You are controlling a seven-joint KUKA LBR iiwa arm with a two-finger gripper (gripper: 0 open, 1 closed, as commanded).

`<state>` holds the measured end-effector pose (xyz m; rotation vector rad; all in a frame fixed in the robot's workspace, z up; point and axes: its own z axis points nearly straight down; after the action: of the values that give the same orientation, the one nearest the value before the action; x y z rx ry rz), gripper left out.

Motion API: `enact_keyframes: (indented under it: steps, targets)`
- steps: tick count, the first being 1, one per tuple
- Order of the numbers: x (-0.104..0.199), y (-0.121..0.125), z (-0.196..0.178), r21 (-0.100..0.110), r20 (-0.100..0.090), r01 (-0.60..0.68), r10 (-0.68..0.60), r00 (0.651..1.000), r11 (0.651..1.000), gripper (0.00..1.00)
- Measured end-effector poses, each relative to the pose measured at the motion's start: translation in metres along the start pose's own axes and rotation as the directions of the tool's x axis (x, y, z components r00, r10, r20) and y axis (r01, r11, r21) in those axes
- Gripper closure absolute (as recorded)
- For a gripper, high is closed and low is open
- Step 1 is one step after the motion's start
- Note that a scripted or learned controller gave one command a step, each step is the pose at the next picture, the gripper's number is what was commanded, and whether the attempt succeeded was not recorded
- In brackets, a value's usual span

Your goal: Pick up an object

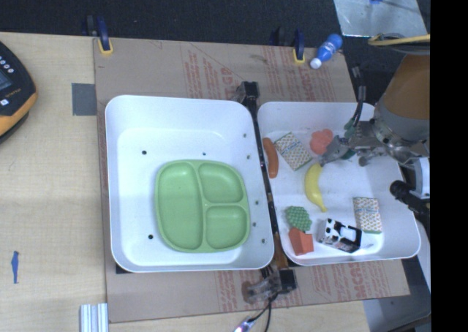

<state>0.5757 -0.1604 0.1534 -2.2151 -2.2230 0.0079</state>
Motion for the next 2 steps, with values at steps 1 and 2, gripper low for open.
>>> enact_keyframes:
  steps: [1, 2]
  targets:
    - [0.033, -0.032, 0.062, -0.001, -0.001, 0.0, 0.0, 1.0, 1.0, 0.0]
    - [0.032, -0.032, 0.052, 0.0, 0.0, 0.005, -0.005, 1.0, 1.0, 1.0]
